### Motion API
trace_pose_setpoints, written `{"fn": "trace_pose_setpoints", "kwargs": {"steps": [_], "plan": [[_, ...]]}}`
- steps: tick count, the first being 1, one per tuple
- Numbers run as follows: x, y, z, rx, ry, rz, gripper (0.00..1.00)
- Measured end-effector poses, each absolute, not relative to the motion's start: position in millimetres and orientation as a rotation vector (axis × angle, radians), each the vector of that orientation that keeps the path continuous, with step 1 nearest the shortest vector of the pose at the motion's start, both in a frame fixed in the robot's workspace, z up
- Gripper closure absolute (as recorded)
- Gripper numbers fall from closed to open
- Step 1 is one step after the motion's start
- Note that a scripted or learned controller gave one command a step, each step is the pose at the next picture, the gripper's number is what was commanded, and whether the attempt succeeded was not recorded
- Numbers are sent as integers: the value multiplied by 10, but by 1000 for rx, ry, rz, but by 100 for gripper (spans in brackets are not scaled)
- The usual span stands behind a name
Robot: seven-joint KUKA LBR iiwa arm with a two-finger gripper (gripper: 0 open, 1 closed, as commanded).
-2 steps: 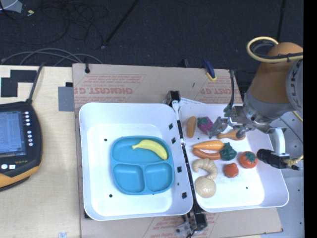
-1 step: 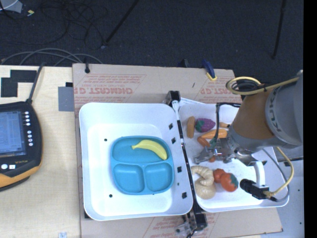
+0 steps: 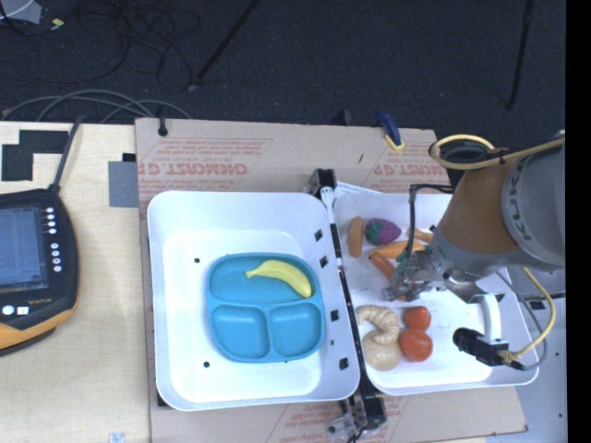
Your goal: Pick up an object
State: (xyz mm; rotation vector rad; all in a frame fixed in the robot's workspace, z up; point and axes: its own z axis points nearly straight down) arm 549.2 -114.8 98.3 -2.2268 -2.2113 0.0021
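stage: reaching, no pick yet | gripper point(image 3: 406, 280): low in right bin point(image 3: 462, 377), open or closed can't be told, nothing seen held | carrot point(image 3: 381, 264) just beside it | tomatoes point(image 3: 416, 332) near | left: grasp, lift

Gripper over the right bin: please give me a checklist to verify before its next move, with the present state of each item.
1. Gripper is above the right bin, near the carrot: ok.
2. Fingers open or shut: cannot tell.
3. An object is held: cannot tell; none shows between the fingers.
4. Targets lie within the bin: two tomatoes, a beige pastry, a purple item: ok.
5. Objects lie apart for a clean grasp: not ok, they are crowded.
6. Banana rests in the blue tray, left bin, away from the arm: ok.
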Motion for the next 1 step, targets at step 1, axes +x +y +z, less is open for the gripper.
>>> {"fn": "trace_pose_setpoints", "kwargs": {"steps": [1], "plan": [[5191,-277,1921,-2212,-2228,-5,100]]}}
